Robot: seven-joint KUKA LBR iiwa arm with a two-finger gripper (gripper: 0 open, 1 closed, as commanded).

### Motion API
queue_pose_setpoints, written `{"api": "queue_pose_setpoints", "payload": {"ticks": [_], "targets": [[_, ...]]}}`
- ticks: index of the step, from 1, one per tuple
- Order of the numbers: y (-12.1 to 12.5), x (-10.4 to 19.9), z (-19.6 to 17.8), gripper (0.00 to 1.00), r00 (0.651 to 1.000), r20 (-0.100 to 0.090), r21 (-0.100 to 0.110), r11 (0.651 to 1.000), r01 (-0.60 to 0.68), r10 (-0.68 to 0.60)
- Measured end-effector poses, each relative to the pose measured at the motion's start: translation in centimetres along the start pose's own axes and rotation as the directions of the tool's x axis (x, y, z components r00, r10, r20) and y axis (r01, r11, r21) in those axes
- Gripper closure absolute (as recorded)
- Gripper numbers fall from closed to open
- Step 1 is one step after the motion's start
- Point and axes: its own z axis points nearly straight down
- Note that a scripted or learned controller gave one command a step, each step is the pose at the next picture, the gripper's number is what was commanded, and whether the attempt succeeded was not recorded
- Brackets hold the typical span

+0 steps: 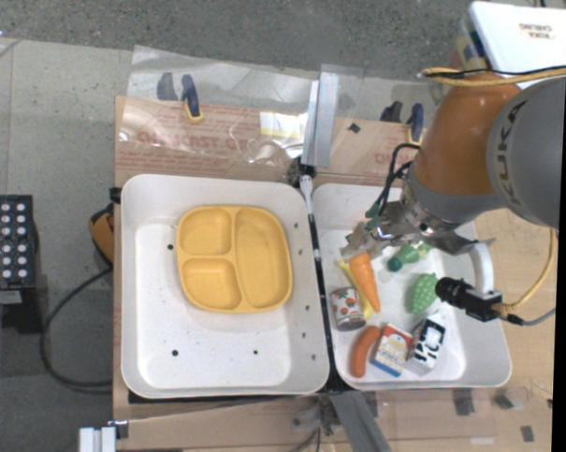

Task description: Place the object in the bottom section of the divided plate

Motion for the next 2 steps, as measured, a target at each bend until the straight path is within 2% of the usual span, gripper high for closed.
{"api": "queue_pose_setpoints", "payload": {"ticks": [1,2], "targets": [[7.42,11.63,1.99,1.00,0.999,0.001,0.002,0.999,0.049,-0.049],[7.42,11.60,1.97,0.00,0.999,0.001,0.001,0.999,0.049,-0.049]]}}
